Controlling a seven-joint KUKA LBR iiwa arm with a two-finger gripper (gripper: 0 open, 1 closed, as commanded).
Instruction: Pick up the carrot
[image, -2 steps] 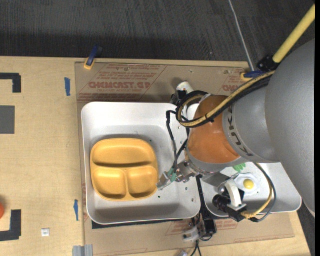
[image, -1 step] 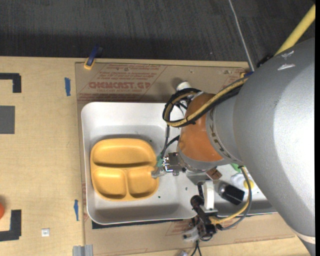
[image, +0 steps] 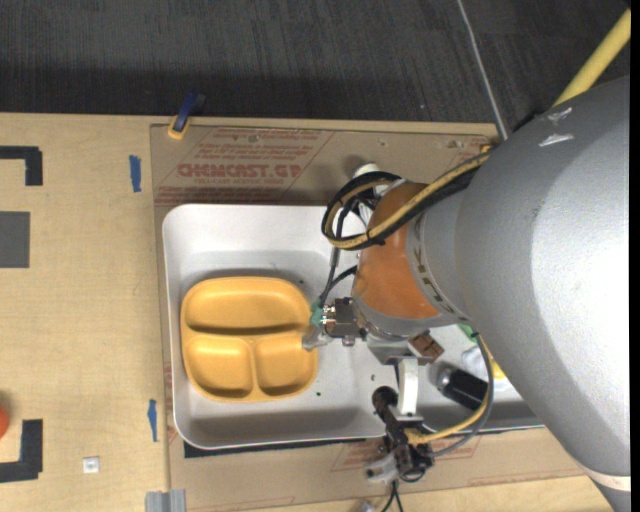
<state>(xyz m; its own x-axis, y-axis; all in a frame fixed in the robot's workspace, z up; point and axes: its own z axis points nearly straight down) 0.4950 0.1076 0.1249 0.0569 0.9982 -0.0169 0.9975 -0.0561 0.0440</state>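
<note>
Overhead view of the table (image: 80, 300) with the near white bin (image: 200, 225) in frame. The grey arm (image: 560, 280) reached in from the right and hung wrist-down over the bin's right half, its orange band (image: 395, 270) and looped cables (image: 345, 215) covering most of that area. A yellow three-compartment plate (image: 245, 335) lay in the bin's left half, its compartments bare. The pincer (image: 332, 325) sat beneath the wrist, just beside the plate's right rim and possibly touching it. Whether it was wide or narrow could not be told, since the wrist covered it from above.

The carrot's place could not be fixed. A small green fleck (image: 318, 314) lay at the plate's rim next to the pincer, too small to identify. A red-orange patch (image: 3, 420) sat at the table's far left edge, well apart from the bin and cut off by the frame. If the carrot lay under the wrist, it would be directly below or just right of the pincer. Its long axis could not be judged, so the alignment for closing remained uncertain.
</note>
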